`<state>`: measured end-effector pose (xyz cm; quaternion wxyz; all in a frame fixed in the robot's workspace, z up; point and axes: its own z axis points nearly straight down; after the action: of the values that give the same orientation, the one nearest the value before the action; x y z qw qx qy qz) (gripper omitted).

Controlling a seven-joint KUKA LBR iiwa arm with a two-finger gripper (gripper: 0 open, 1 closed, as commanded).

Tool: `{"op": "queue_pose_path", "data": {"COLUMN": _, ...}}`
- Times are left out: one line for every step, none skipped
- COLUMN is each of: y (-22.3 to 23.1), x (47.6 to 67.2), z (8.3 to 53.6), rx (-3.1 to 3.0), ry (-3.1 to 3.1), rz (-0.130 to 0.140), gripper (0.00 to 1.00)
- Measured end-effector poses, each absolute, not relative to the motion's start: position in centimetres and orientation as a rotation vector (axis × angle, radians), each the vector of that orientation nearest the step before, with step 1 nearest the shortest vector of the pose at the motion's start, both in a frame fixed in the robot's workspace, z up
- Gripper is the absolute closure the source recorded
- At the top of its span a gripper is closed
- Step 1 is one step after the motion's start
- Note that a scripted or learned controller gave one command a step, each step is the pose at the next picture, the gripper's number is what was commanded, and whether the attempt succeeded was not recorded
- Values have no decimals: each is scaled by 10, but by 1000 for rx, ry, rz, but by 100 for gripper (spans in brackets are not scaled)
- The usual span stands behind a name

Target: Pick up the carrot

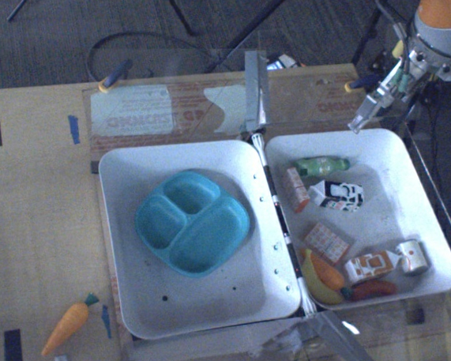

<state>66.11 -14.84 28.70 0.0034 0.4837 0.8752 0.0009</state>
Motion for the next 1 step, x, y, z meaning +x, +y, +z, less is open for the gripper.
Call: {"op": "queue_pose_path", "data": {"y": -225, "x": 667, "z": 316, "rx": 1483, "ry": 2760, "rz": 1, "gripper": 0}}
